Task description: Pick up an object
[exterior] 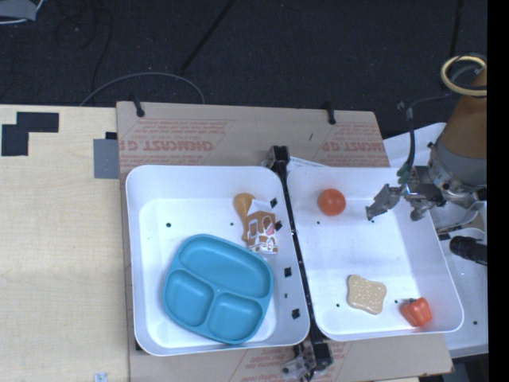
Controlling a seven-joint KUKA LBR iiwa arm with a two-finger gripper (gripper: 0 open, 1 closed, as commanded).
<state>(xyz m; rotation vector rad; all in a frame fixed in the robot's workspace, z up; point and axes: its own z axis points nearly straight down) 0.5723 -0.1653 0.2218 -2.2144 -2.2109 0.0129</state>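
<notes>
In the right bin (445, 269) lie a red tomato (332, 201) at the back, a slice of toast (367, 294) near the front, and a red pepper (416, 311) in the front right corner. My gripper (394, 212) hangs over the bin's back right part, to the right of the tomato and apart from it. Its fingers stand open with nothing between them. The grey arm with its orange band (465, 126) comes in from the right edge.
The left bin (143, 213) holds a blue divided plate (217, 287), a small brown drumstick-shaped piece (243, 204) and a printed packet (262, 233) near the divider. A black clamp strip (290, 237) runs between the bins. Cardboard lies under both.
</notes>
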